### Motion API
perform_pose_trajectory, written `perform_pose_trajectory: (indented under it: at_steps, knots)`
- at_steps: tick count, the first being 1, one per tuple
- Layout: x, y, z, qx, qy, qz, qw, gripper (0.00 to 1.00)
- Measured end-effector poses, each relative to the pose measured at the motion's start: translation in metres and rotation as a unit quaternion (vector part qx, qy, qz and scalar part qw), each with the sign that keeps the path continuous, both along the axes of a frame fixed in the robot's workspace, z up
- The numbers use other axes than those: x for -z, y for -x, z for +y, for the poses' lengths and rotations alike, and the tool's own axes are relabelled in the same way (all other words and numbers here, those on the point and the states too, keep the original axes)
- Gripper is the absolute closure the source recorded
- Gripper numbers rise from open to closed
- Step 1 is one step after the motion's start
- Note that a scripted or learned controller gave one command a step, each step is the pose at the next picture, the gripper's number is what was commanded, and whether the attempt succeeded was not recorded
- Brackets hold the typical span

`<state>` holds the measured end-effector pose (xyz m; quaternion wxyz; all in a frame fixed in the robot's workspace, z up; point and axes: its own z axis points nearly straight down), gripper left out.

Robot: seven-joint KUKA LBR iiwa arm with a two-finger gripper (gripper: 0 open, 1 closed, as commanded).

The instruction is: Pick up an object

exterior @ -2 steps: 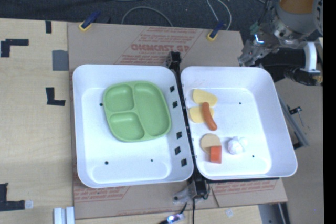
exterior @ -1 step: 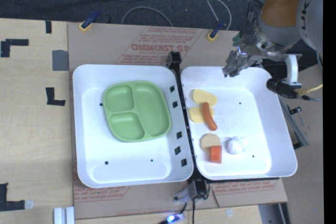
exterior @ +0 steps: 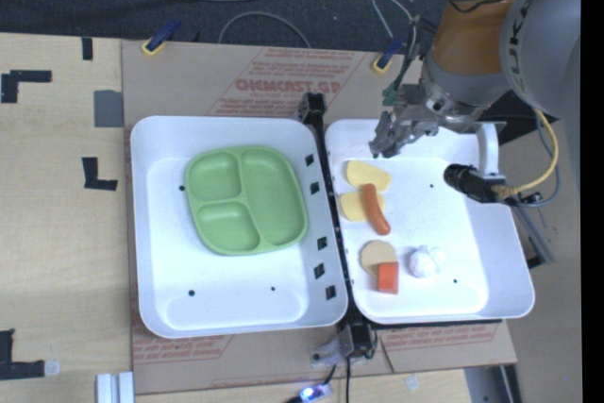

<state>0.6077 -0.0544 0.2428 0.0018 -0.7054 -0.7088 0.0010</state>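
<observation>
From the overhead camera, the gripper [exterior: 389,142] hung over the right bin [exterior: 472,245] near its far-left corner, and I couldn't tell its state. The sausage [exterior: 376,208] (slim, orange-red) lay just toward me from it across yellow slices [exterior: 363,176], long axis running near to far.

The grey KUKA arm [exterior: 552,33] carries a rounded, glossy orange band [exterior: 481,9] above its wrist. Below sits a dark metal two-finger gripper [exterior: 385,146]. Thin yellowish cables [exterior: 545,160] loop beside a black cylindrical fitting [exterior: 469,182].
</observation>
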Motion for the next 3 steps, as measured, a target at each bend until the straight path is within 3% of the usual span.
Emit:
perform_pose_trajectory:
  at_steps: [1,3]
  knots:
    - [0.015,0.022,0.050,0.000,0.0001,0.000,1.0000,1.00]
    - [0.003,0.064,0.137,-0.001,0.0001,0.000,1.0000,1.00]
